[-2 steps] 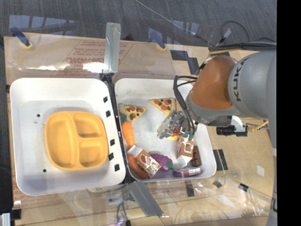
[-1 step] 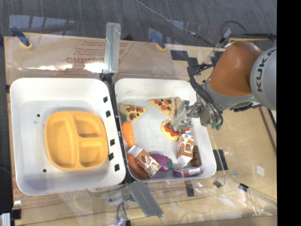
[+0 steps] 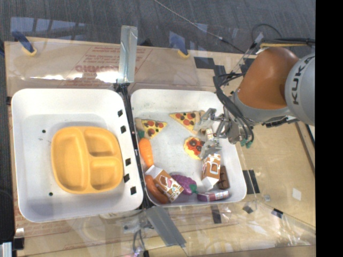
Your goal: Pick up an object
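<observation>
From above, the end effector (image 3: 210, 126) hangs low in the right bin (image 3: 177, 98), beside a pizza slice (image 3: 186, 118) and above a small carton (image 3: 211, 168); I cannot tell its grip state; a yellow tray (image 3: 86, 158) lies in the left bin (image 3: 32, 103).

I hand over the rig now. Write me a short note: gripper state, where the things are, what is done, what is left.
Gripper: low over the right bin, upper right part, among the pizza slices; nothing seen between its fingers.
Things: three pizza slices, carrot, cartons and a purple toy, all in the right bin. Yellow tray in the left bin.
Done: approach.
Left: grasp and lift one thing.
</observation>
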Controlling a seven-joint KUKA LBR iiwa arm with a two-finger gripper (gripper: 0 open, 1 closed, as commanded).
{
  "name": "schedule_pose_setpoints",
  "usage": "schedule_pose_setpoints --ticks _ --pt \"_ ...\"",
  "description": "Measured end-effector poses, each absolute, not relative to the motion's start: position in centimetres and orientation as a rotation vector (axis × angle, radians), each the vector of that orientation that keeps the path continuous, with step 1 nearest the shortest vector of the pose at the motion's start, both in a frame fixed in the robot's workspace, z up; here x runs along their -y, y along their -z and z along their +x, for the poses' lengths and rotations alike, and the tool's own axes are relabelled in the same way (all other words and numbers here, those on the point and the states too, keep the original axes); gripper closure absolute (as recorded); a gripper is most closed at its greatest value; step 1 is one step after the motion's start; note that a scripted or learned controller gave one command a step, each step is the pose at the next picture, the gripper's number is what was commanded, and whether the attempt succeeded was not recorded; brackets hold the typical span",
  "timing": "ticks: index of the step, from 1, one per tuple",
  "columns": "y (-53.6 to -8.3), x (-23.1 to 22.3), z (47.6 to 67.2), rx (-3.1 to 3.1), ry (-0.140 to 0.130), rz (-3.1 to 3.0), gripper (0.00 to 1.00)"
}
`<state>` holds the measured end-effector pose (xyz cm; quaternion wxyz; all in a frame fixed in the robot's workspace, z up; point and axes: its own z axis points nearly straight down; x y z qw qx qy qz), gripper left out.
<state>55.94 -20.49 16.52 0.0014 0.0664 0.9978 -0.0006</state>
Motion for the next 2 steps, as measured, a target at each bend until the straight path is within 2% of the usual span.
schedule_pose_setpoints --ticks 1,2 --pt "-10.5 19.3 53.5 -3.142 -0.002 0.129 0.0" --pt "-9.3 19.8 48.4 -3.126 -0.001 0.287 0.0"
